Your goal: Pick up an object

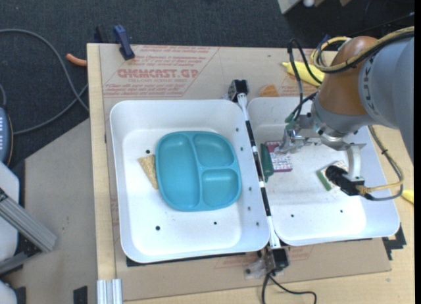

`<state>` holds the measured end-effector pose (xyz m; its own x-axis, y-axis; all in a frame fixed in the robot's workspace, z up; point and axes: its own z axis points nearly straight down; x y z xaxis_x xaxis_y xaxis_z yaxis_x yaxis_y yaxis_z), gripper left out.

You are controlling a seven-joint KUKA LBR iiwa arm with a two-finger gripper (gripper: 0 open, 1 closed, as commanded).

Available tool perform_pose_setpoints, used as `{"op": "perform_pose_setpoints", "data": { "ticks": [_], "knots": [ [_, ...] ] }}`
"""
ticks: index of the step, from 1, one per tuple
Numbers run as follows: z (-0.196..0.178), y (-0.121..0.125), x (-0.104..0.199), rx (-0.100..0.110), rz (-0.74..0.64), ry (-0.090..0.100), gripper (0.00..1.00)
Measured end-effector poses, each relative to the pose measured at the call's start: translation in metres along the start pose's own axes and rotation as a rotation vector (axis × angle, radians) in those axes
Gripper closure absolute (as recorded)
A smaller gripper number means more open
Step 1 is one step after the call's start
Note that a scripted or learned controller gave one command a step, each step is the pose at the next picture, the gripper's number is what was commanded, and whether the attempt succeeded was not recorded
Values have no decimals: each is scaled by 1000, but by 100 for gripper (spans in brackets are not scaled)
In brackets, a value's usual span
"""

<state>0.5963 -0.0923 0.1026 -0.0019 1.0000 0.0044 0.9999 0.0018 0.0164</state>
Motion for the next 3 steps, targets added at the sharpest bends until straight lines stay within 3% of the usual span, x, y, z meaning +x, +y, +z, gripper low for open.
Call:
{"op": "perform_pose_setpoints", "data": {
  "ticks": [1,2,3],
  "knots": [
    [0,0,0,1,0,0,0],
    [19,70,-5,16,0,-5,0],
    [18,-3,-6,18,2,-4,0]
  ]
}}
